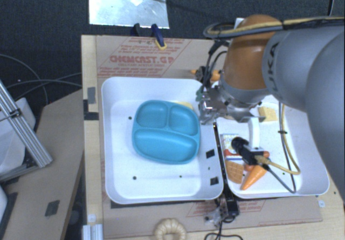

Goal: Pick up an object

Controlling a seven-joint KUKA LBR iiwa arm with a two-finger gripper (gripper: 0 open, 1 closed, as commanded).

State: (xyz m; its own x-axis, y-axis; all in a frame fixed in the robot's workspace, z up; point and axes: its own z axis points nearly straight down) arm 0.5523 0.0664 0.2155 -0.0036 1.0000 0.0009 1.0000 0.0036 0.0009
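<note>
We see the arm [280, 55] reach in from the right and hang over the far part of the right bin [315, 182], its tool [207, 109] low at the wall shared with the left bin [116, 179]; we cannot tell whether the tool is wide or narrow. A blue divided plate [164, 131] lies flat in the middle of the left bin, just left of the tool. In the right bin's near left corner an orange toy carrot [253, 177] lies beside a waffle piece [234, 170].
</note>
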